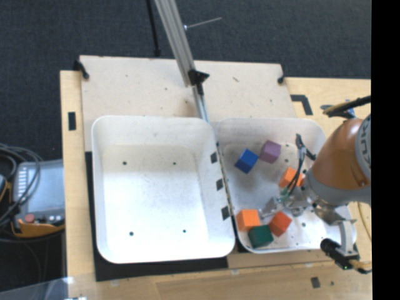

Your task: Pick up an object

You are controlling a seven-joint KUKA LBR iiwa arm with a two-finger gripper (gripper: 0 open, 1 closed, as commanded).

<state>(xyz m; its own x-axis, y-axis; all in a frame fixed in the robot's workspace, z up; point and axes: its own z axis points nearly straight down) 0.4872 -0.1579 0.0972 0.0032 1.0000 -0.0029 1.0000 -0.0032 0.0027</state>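
Gripper (282,200) low in right bin (262,133), finger state unreadable, hovering near orange block (281,222) beside green block (260,235); blue block (246,160) and purple block (270,150) further back.

We see even, bright overhead light, soft shadows (slightly grainy, low-res), white bins (156,186) nearly washed out.

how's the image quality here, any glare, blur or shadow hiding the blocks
Camera view: even, soft lighting; the left bin looks bright, near washed out, without hard glare. Overall slightly soft and low-resolution. The blue block and purple block read clearly; around the gripper detail blurs, and the arm covers part of the right bin.
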